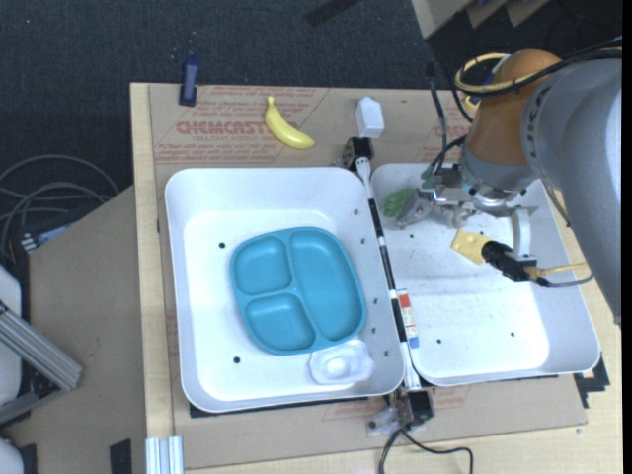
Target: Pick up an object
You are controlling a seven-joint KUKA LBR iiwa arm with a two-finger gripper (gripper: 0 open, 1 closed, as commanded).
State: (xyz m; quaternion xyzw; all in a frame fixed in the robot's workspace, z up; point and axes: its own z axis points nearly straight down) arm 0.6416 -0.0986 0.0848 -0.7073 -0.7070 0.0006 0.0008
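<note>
Green toy (398, 203) sits right beside the hand (432, 197) in the right bin (494, 354). Nothing is lifted yet. I cannot tell the hand's state.

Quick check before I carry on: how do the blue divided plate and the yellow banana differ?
The blue divided plate lies inside the left bin; the banana lies outside the bins, on the board behind it. The plate is far larger than the banana. The plate is a flat, rounded, three-compartment tray; the banana is a small curved piece. Both sit apart from the gripper.
</note>
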